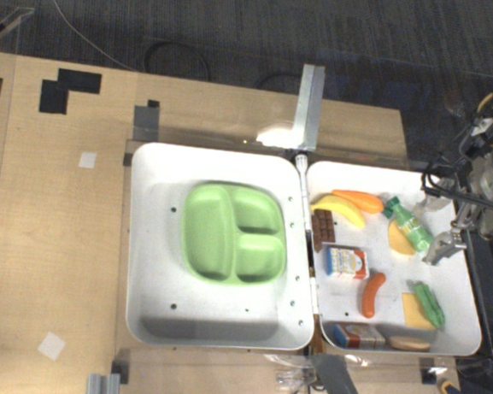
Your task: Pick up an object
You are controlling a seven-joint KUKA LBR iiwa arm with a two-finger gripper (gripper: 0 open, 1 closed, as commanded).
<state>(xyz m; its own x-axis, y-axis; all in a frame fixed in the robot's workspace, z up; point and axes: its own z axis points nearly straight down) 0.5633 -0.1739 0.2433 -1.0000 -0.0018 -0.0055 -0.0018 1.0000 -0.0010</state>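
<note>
Wooden bench [45, 243] carries both bins; you must lower the fingers [444, 249], state unclear, onto the bottle [409, 221].

Green tray [230, 233] in left bin [146, 312]; black tape marks [67, 89] on table [45, 243] up-left of bin; cable [73, 22] beyond.

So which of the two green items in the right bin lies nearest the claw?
The green bottle near the bin's top right, just left of the claw; the green vegetable lies lower, beside the cheese wedge.

Fixed overhead camera, slanted down, both bins [141, 225]
</note>
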